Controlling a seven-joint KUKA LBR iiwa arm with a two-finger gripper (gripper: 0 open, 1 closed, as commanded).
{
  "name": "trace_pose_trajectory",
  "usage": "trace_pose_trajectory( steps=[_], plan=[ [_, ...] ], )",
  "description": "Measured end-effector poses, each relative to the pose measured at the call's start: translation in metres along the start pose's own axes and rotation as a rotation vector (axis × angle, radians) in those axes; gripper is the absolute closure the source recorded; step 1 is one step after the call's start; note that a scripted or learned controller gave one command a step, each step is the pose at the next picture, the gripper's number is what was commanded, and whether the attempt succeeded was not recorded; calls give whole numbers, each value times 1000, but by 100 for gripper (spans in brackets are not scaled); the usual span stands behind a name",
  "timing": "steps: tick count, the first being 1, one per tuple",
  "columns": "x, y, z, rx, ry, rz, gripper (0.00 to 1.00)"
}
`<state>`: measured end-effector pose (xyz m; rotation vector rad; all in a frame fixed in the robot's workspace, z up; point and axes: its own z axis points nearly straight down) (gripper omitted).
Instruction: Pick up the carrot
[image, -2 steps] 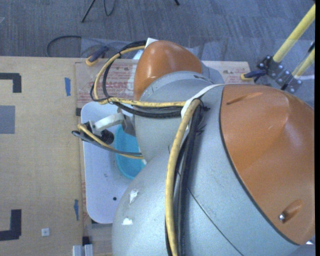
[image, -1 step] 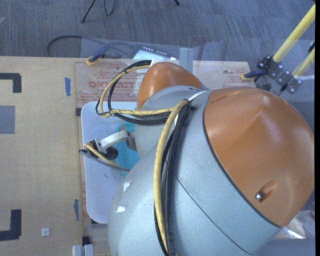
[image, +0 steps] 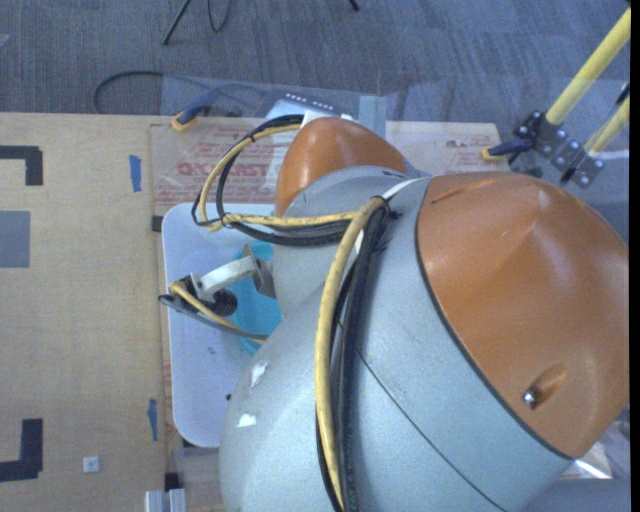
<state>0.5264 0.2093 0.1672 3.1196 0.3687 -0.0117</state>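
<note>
No carrot can be made out; the arm (image: 430, 340) (grey, with big orange caps) looms across the white bin (image: 195, 330), hiding most of it. Yellow and black cables (image: 330, 300) loop over its body, above a blue patch (image: 258, 310). Whether the gripper is apart or together, I cannot tell.

The arm (image: 440, 340) is hogging most of the shot, its grey body and big orange cap sitting right up close to the lens. Yellow and black cables (image: 330, 330) are looping over it and trailing out to the left. A white bin (image: 190, 380) is peeking out at the arm's left edge, with something blue (image: 258, 310) lying in it. Brown cardboard (image: 80, 300) is covering the bench left of that.
</note>
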Motion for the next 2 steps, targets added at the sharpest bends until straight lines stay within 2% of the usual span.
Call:
trace_pose_trajectory(
  steps=[1,2],
  plan=[
    [0,0,0,0,0,0,0],
    [37,-9,24,-1,3,-174,0]
  ],
)
